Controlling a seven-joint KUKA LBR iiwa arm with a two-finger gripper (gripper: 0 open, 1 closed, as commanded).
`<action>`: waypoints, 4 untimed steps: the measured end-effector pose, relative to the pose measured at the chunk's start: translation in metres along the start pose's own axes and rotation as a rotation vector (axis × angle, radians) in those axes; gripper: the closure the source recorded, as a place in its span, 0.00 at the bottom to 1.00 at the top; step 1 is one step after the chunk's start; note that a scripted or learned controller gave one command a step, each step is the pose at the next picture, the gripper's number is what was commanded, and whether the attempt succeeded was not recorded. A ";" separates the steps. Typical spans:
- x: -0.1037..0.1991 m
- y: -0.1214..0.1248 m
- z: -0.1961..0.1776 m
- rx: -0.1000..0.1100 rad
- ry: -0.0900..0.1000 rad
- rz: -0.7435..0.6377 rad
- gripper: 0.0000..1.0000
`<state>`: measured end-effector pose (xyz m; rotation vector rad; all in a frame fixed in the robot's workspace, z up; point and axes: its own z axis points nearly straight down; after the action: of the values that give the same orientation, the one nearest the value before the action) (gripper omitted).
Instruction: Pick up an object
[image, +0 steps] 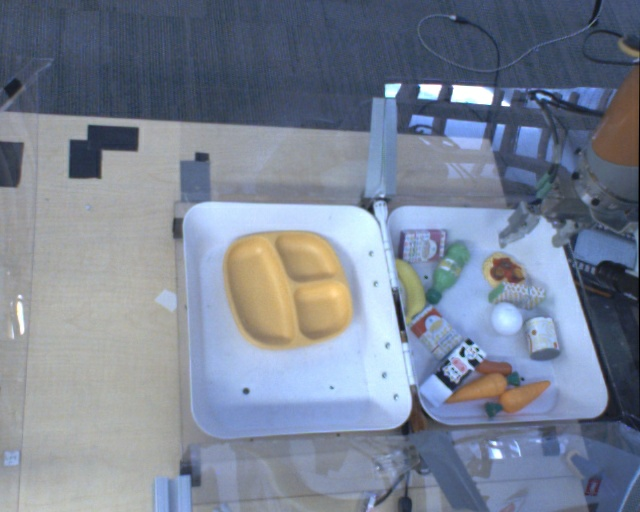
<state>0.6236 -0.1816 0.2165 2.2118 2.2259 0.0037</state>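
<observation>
Candidate objects crowd the right shallow white plastic bin (590, 385): a small round pizza-like toy (503, 268) and a white ball (506, 319) lie nearest, at about seven o'clock from the grey two-finger hand (538, 224), with two orange carrots (500, 390) farther off at the bin's six o'clock edge. The hand hangs above the bin's one o'clock corner, fingers spread wide and holding nothing. The step is judged to be the approach; the next move calls for choosing one item, centring over it and descending before closing.

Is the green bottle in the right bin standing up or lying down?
Lying down. The green bottle rests on its side on the right bin floor, tilted diagonally, beside the banana.
</observation>
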 end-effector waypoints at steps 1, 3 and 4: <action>-0.023 0.025 0.129 -0.004 -0.001 -0.150 0.00; 0.066 0.042 0.124 0.014 -0.022 -0.538 0.00; 0.025 0.012 0.068 -0.004 -0.003 -0.489 0.00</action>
<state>0.6361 -0.1561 0.1484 1.6051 2.6906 0.0037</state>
